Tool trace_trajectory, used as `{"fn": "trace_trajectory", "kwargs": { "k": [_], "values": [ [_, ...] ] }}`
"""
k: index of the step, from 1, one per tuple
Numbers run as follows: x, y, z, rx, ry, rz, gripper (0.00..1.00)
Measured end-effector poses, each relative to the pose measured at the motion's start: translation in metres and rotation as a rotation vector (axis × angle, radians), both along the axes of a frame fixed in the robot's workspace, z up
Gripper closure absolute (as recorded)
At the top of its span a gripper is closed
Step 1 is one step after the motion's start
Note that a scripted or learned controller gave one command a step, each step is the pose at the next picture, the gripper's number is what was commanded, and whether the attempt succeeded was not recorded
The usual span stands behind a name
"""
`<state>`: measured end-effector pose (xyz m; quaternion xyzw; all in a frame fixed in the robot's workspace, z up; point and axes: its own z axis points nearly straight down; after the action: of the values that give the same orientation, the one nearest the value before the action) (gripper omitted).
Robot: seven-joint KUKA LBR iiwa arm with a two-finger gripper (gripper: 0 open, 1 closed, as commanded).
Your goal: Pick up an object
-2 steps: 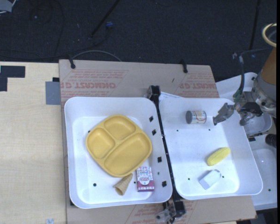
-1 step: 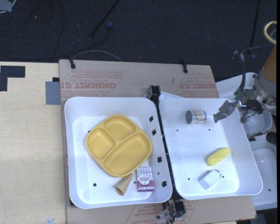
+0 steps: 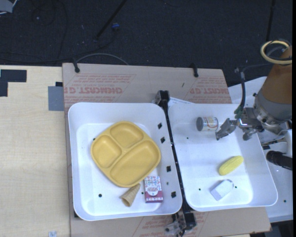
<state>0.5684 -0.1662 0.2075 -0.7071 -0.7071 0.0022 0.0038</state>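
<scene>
While we scan from the left, we first meet the pale wooden tabletop (image 3: 24, 147), then the left bin (image 3: 79, 113), a shallow white tray. Inside it lies a yellow divided plate (image 3: 126, 153), tilted on the diagonal, and just below the plate's lower edge we see a small tan cone (image 3: 130, 195) beside a little printed box (image 3: 153, 189) lying flat. A black divider clip runs between the trays. Moving on to the right bin (image 3: 269, 201), we find a small can (image 3: 207, 123) on its side near the far wall, a yellow toy corn cob (image 3: 230, 165) toward the middle right, and a small white block (image 3: 222, 189) near the front. At the far right the grey and orange arm reaches in, and its tool (image 3: 235, 128) hovers over the upper part of this bin, just beside the can, fingers spread apart with nothing between them. We judge the can the likeliest target: light, stiff, smooth and apt to roll, so closing across its round body at mid-length seems safest. The corn looks light and slightly rounded, and would best be taken across its narrow middle.
</scene>
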Motion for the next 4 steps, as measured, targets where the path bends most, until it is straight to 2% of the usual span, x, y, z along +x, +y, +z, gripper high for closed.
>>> {"fn": "trace_trajectory", "kwargs": {
  "k": [2, 3, 4],
  "values": [
    [-0.002, -0.01, -0.091, 0.0, -0.002, -0.001, 0.0],
    [-0.001, -0.011, -0.079, -0.001, -0.003, -0.002, 1.0],
    [0.007, -0.017, -0.029, -0.003, -0.01, 0.001, 1.0]
  ]
}}
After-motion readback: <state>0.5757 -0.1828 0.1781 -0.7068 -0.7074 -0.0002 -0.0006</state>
